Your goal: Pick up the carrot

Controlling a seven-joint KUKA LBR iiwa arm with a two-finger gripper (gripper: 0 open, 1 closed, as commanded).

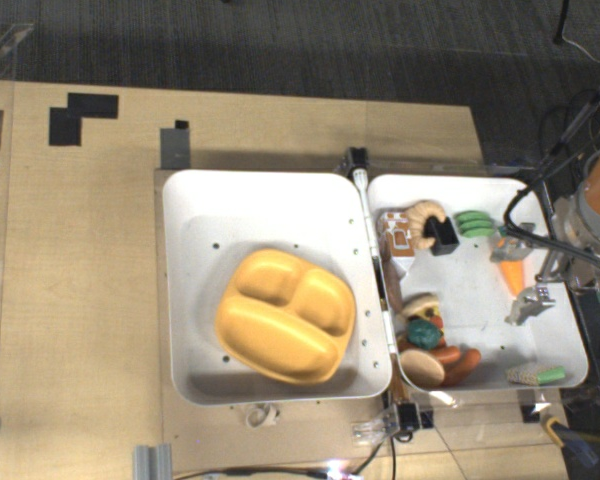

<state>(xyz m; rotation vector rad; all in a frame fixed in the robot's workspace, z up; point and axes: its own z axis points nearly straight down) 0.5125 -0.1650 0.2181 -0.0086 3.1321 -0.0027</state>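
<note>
While the arm [592, 203] reaches in from the right, its claw [530, 303] hangs over the right bin [480, 343], near that bin's right side; can't tell if it's open or closed, too small and partly hidden by the wrist. Carrot [512, 271] lies on the bin floor just above-left of the claw, orange, narrow end pointing down twd the claw; whether they touch can't be told. Nothing visibly gripped. Green ridged piece [472, 222] sits up-left of the carrot, next to a tan pastry-like item w/ a black block [432, 230] on it. Lower left corner of same bin holds a cluster: teal lump, red/orange bits, beige round piece [423, 366]. Small green-and-pale item [538, 375] lies at the bottom right. Left bin [195, 228] carries one big yellow bell pepper [285, 313]. Both bins sit side by side on the wooden counter [70, 298].
</note>
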